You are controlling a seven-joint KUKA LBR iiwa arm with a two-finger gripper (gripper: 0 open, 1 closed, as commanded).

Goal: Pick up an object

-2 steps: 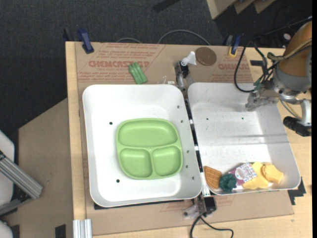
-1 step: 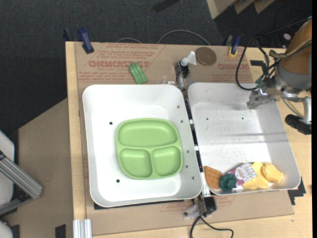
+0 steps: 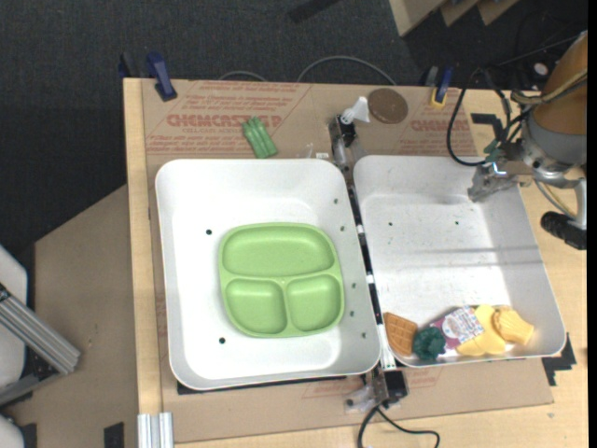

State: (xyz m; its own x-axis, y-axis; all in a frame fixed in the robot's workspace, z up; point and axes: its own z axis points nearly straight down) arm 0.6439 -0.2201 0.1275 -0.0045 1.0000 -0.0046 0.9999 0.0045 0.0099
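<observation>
At the right edge of the frame, the hand (image 3: 487, 177) hangs over the upper right corner of the right bin (image 3: 438, 250); whether it is spread or pressed together cannot be told, and nothing shows in it. The objects (image 3: 462, 331) lie bunched along that bin's lower edge. A green divided tray (image 3: 280, 278) sits in the left bin (image 3: 187, 250) on the worktop (image 3: 224, 119).

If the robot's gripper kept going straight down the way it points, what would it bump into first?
Probably the bare floor of the right white bin. The gripper points down at its far corner, though depth is hard to judge.
</observation>
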